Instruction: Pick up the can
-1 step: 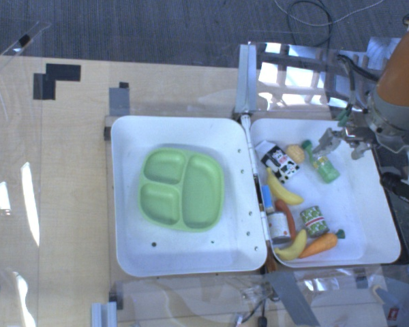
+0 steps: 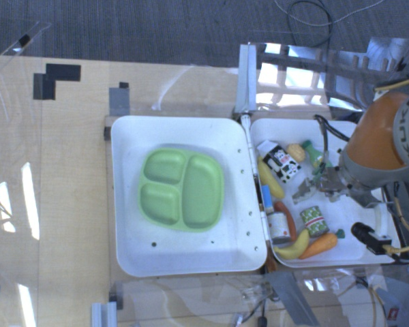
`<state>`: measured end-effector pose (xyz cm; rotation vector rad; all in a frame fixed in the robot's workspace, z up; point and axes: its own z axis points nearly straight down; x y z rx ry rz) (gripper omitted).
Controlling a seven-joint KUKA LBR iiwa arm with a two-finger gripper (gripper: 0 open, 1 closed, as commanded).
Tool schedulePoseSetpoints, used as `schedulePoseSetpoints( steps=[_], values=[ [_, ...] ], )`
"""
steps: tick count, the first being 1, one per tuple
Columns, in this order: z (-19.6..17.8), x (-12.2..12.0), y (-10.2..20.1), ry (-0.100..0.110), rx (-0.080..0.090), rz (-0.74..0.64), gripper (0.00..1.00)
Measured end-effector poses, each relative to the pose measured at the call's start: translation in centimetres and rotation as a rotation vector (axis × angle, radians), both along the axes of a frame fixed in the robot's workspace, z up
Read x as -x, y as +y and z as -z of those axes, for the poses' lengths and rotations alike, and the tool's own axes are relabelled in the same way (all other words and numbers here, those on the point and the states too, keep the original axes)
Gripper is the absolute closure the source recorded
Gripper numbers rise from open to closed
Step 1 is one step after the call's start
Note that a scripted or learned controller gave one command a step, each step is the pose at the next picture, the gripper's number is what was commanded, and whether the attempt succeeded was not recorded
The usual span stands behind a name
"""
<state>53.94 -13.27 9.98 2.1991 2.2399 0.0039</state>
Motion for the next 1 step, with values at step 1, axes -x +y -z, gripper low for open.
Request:
schedulePoseSetpoints(
  steps=[1],
  values=[
    [1.08, 4.62, -0.27, -0.015, 0.001, 0.049, 0.0]
  ],
)
